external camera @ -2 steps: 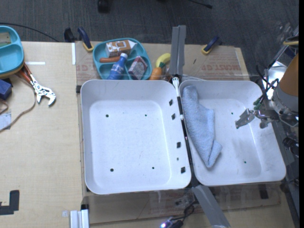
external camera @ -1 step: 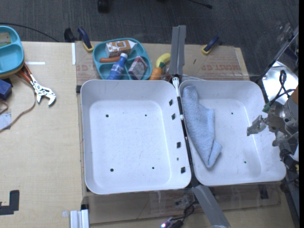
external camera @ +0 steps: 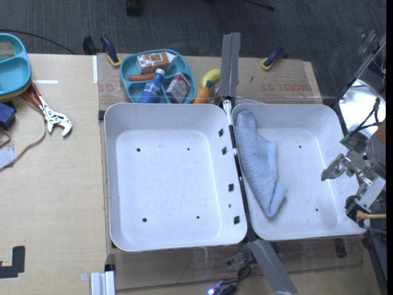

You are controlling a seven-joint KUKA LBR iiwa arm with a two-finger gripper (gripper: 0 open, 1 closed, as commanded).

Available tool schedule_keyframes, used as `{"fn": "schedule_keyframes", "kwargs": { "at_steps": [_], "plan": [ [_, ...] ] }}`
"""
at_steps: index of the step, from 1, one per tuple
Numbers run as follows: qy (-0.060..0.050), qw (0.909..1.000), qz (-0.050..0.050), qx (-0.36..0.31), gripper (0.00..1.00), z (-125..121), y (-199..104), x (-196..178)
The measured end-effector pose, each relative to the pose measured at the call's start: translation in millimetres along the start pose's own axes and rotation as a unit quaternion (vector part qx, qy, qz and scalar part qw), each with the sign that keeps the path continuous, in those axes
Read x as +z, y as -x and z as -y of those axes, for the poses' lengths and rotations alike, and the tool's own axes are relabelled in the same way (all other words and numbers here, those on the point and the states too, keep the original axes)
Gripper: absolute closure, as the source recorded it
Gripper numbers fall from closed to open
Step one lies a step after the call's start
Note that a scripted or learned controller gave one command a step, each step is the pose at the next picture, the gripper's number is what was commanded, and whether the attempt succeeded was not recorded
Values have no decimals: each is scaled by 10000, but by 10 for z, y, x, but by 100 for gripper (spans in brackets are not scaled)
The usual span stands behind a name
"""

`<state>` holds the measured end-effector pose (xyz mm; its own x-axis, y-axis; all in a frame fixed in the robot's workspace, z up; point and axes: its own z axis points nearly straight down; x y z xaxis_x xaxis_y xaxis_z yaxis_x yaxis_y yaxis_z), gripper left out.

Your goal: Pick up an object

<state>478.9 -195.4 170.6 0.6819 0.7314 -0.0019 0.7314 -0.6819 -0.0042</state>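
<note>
Bins, two white ones, one grey cloth (right bin), tool at its right rim, state unclear.

Behind the two bins, a teal divided tray sits on the bench. It holds a small printed box, a blue bottle with a white cap, a red thing like a sausage and a dark crinkled packet. Just right of the tray lie an orange piece like a carrot and a yellow banana. Blue and yellow clamps grip the back edge of the board. On the wooden table at left, an adjustable wrench lies near another teal tray.
</note>
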Motion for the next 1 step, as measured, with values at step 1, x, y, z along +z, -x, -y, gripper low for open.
{"fn": "schedule_keyframes", "kwargs": {
  "at_steps": [1],
  "plan": [
    [10,9990,4,-438,0,-363,-227,-247]
  ]
}}
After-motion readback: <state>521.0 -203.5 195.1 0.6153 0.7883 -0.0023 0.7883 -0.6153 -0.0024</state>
